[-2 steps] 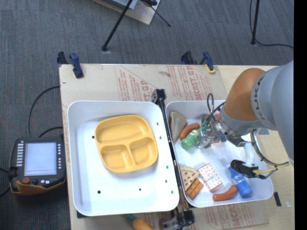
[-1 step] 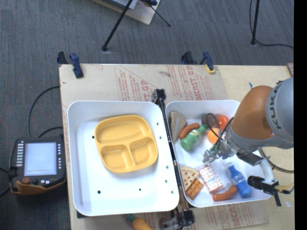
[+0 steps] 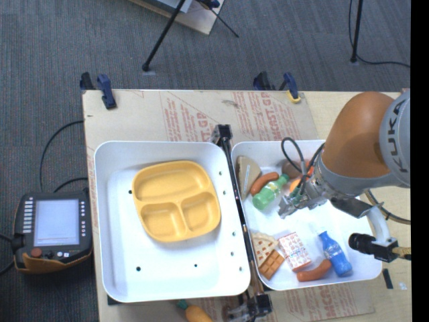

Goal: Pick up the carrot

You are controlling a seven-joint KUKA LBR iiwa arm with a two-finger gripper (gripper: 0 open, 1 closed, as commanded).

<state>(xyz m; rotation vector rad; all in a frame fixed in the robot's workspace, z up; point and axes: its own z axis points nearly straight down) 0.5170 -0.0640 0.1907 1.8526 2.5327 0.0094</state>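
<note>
My gripper (image 3: 293, 203) is low in the right bin (image 3: 348, 274), near its middle, and the grey wrist and orange band cover the area behind it. A small orange piece with a touch of green (image 3: 295, 184), which looks like the carrot, shows right at the gripper's upper left edge and is mostly hidden by it. I cannot tell whether the gripper is touching or holding it. Just to the gripper's left lies a green bottle (image 3: 267, 194), with an orange-red sausage (image 3: 263, 182) above it.
The right bin also holds a waffle (image 3: 268, 257), a pink and white carton (image 3: 293, 249), a blue bottle (image 3: 334, 252) and a second sausage (image 3: 314, 272). A yellow divided plate (image 3: 175, 200) lies in the left bin (image 3: 114, 260). An orange, carrot-like thing (image 3: 196, 312) lies on the bench below the bins.
</note>
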